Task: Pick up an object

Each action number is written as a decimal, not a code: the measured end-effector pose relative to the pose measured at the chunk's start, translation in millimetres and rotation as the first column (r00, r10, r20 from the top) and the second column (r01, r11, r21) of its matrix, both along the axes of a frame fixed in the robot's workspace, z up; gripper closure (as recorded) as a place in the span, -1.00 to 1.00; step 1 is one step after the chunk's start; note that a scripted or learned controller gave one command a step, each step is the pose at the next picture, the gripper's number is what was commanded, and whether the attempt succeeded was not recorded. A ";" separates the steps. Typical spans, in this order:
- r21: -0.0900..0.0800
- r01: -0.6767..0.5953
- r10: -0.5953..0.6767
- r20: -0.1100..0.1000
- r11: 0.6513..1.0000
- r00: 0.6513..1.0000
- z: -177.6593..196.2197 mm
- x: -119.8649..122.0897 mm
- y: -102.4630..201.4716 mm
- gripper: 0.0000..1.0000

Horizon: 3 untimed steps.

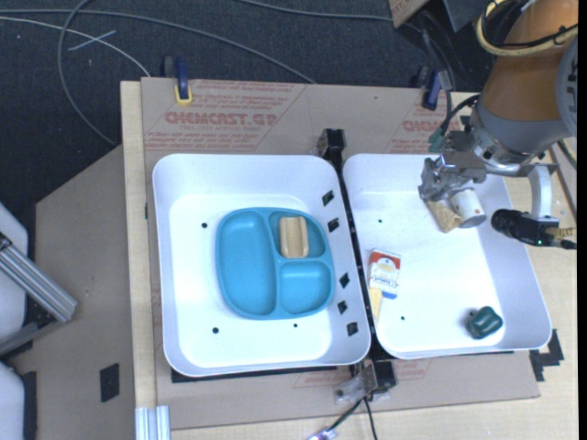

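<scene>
My gripper [447, 189] hangs over the upper part of the right bin [514, 273]. Directly beneath it lies a small tan and white object [458, 212], partly covered by the gripper; whether they touch is unclear. A white packet with red and blue print [385, 275] lies near the right bin's left wall. A small dark green object [483, 321] sits in that bin's front right corner. In the left bin [183, 246] a blue divided plate [248, 264] carries a tan block [293, 236] in its upper right compartment.
A row of black clips [337, 246] runs along the seam between the bins. The arm's orange band [541, 35] and grey wrist stand above the right bin's far right corner. Cables [110, 26] lie on the dark floor behind the bench.
</scene>
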State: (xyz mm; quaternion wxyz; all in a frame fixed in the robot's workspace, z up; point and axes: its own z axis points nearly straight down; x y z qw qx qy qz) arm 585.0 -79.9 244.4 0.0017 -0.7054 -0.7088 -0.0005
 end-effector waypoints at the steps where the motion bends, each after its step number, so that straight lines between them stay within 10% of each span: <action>1: 0.000 0.001 -0.001 -0.001 1.000 1.000 2.4 -20.8 42.2 1.00; 3: -0.001 0.000 0.000 -0.003 1.000 1.000 -26.9 -52.6 143.4 1.00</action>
